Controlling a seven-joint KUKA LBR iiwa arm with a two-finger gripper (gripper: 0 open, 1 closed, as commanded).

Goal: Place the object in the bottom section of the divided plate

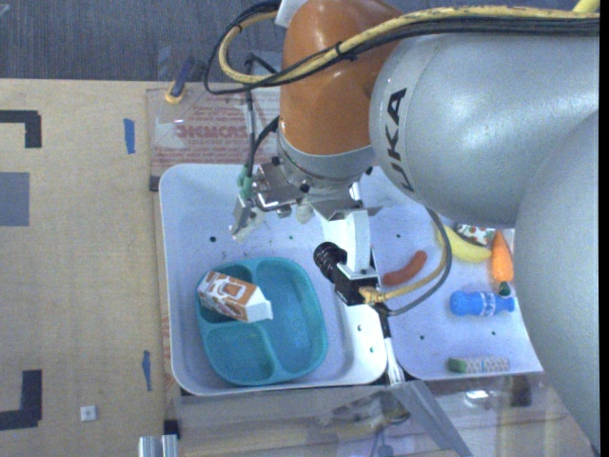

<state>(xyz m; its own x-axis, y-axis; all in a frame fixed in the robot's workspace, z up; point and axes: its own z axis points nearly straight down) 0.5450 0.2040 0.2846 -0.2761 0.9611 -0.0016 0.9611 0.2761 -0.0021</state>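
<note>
Two shallow white bins (pixel 190 217) sit side by side on a wooden bench. A teal divided plate (pixel 276 336) lies in the left bin, and a small orange and white carton (pixel 233 296) rests on its far left rim. Beyond the plate hangs the gripper (pixel 245 212); I cannot tell its state. In the right bin lie a sausage (pixel 403 268), a banana (pixel 466 246), a carrot (pixel 501 258) and a blue toy (pixel 481 304).

Orange-white carton (pixel 233 296) lies tilted (seemingly) on teal divided plate's (pixel 285 341) upper-left rim.

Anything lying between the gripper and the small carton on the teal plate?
No. In the camera view, only bare white bin floor separates the gripper from the carton, which rests across the teal divided plate's upper-left rim.
</note>
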